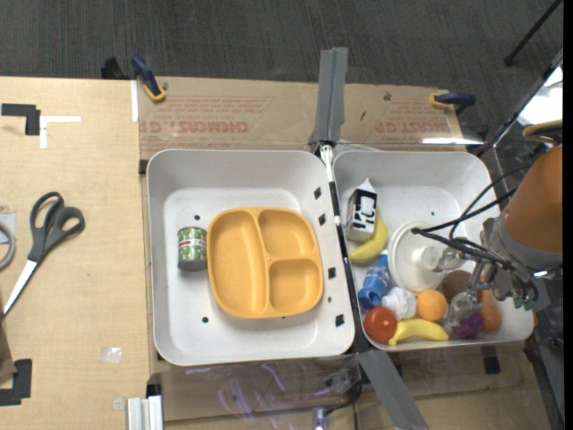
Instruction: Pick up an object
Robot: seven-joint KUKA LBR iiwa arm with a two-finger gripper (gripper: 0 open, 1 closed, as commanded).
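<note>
Objects within reach: a heap of toy food in the right bin [421, 164], packed toward its near right corner, just under and left of the end effector [488, 285].
Nearest pieces: a round orange [431, 305] and a brownish rounded piece [458, 282] lie just left of the end effector; a purple cluster [467, 326] sits just below it.
Yellow banana, front [418, 331]: smooth and curved, long axis running left to right along the bin's near wall, touching a glossy red tomato [380, 323] at its left end.
Second banana [370, 245]: curved, lying on a slant against the bin's left wall, beside a black-and-white carton [362, 211] that stands tilted.
Clear bowl [418, 256]: round, see-through, between the carton and the end effector.
Blue piece [372, 285]: small, plastic-looking, left of the bowl.
End effector: low over the right side of the heap, cables looping across it; I cannot tell whether it is clenched or released.
Arm: an orange band [542, 209] shows at the right.
Left bin [170, 177]: a yellow three-part plate [265, 261] lying flat, a small green can [192, 248] just beside its left edge.
Counter [72, 177]: pale wood, with scissors [43, 236] lying well to the left.
</note>
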